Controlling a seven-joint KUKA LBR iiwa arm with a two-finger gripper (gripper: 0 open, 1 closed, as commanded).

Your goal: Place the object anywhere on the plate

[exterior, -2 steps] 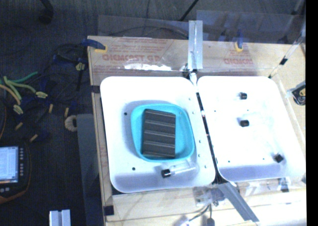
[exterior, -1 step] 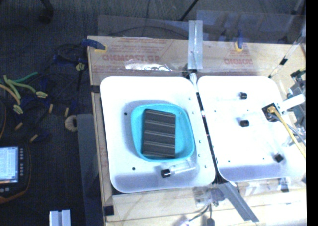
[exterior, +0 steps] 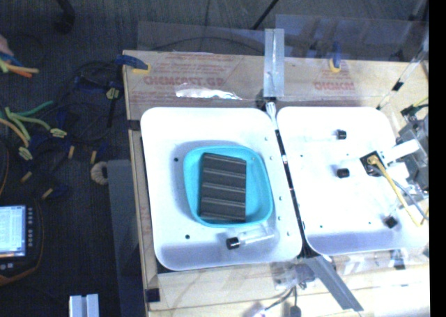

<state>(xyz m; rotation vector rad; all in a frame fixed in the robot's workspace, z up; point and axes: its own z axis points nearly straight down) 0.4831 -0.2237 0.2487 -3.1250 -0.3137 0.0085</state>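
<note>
— Nearest us lay a small clear tube (exterior: 246, 240) with a dark cap, in the left bin (exterior: 160, 190), just beside the front rim of the blue plate (exterior: 262, 184). Was that the object?

— I judged not. The dark ribbed block (exterior: 223, 187) lay flat on the blue plate, well inside its rim, so the placing looked done.

— What could have gone wrong, then?

— Another reach into that bin might have nudged the block off or dragged the plate (nothing seemed to pin it down). The tube beside the rim could also have been knocked onto it.

— And the gripper?

— It (exterior: 420, 166) hung at the far right, over the edge of the right bin (exterior: 313, 197), well apart from the plate. Whether it was open or closed I could not tell. It touched neither block nor plate.
</note>
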